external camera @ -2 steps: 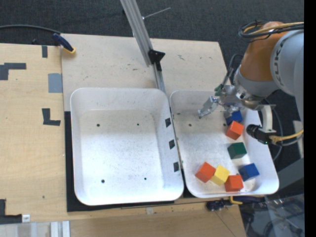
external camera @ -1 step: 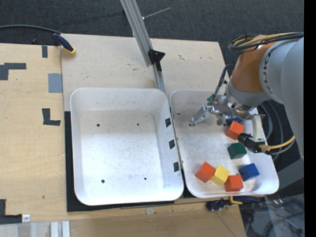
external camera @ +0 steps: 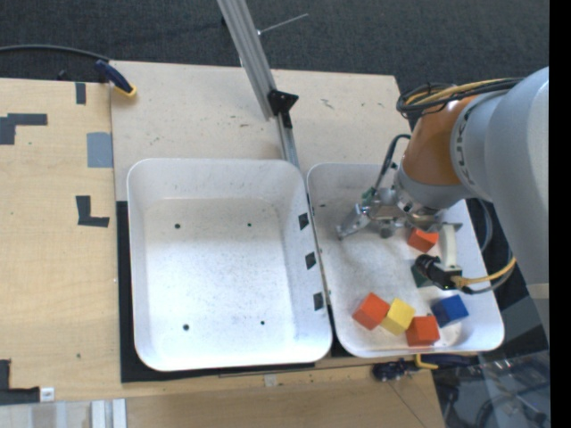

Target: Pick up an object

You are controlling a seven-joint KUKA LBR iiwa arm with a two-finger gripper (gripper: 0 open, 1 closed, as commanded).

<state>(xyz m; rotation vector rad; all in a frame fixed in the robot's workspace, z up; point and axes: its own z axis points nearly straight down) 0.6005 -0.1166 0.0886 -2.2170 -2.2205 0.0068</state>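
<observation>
Right bin [external camera: 343, 194], fingers [external camera: 361, 221] above blocks [external camera: 397, 315]

Orange cube [external camera: 371, 311]; yellow cube [external camera: 399, 316]; blue cube [external camera: 451, 308]

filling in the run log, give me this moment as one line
arm: over right bin | gripper: low near bin's left wall, grasp unclear | blocks: orange, yellow, blue loose at front | left bin: untouched

Arm [external camera: 500, 141] cut off by right frame edge; its wrist covers part of right bin [external camera: 343, 239] far wall. Gripper [external camera: 357, 226] small, finger state unreadable. Orange block [external camera: 423, 238] partly hidden beneath wrist. Dark green object [external camera: 426, 272] beside cable, identity unclear.
</observation>
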